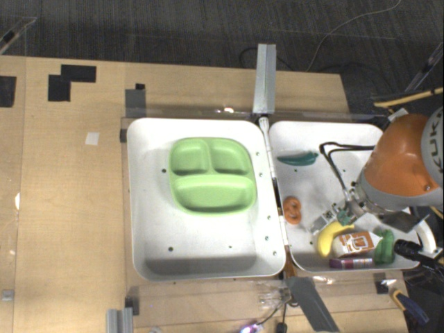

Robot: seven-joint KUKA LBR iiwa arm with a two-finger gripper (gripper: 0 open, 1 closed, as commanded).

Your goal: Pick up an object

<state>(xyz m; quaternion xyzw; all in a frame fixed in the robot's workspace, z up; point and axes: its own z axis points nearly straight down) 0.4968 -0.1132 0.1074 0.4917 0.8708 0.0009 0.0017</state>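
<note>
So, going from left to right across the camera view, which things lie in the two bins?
Green divided tray → orange pretzel-shaped toy → teal piece → yellow banana → small brown box → green toy.

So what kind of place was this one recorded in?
Probably a robotics lab bench for bin picking: two white bins side by side on a wooden bench, a KUKA arm reaching in, cables trailing across dark carpet.
</note>
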